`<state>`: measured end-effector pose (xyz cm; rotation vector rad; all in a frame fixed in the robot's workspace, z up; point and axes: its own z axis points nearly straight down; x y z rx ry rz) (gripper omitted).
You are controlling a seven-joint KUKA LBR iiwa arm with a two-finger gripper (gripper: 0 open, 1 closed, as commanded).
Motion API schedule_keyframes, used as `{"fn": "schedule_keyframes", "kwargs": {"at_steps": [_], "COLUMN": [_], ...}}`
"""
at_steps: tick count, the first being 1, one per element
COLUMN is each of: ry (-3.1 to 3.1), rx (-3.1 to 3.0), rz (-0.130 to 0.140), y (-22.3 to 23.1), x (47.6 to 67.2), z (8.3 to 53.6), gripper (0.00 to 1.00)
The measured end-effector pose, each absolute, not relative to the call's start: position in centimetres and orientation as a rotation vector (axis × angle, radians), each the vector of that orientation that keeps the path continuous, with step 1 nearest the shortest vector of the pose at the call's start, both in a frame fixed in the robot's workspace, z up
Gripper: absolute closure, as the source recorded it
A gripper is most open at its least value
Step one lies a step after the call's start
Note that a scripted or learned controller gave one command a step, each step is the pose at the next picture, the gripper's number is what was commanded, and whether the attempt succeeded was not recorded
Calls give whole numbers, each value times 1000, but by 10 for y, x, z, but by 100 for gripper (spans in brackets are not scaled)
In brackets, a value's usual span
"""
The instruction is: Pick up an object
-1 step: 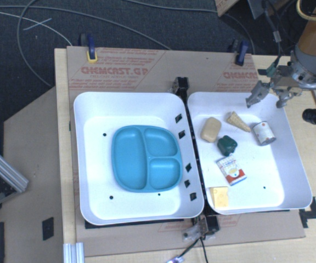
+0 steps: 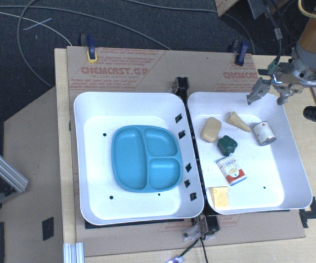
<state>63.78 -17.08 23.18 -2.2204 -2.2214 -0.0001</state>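
While my gripper (image 2: pixel 270 92) hovers, fingers spread and empty, the wedge (image 2: pixel 238 121) lies diagonally, tip pointing up-left.

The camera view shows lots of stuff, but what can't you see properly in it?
- Robot arm: cut off by the top and right edges of the camera view.
- End effector: small and slightly blurred.
- Small packet: its print is too small to read.
- Dark green object: too small to identify.
- Little can: its label is too small to read.
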Motion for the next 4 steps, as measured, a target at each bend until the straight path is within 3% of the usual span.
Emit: {"fn": "schedule_keyframes", "kwargs": {"at_steps": [1,3,4], "ry": [-2217,-2223,-2225], "rx": [-2217,-2215,-2215], "rz": [5,-11,-3], "y": [-170,-168,-170], "x": [628,635,634], "z": [184,90,103], "gripper": [0,0,100]}}
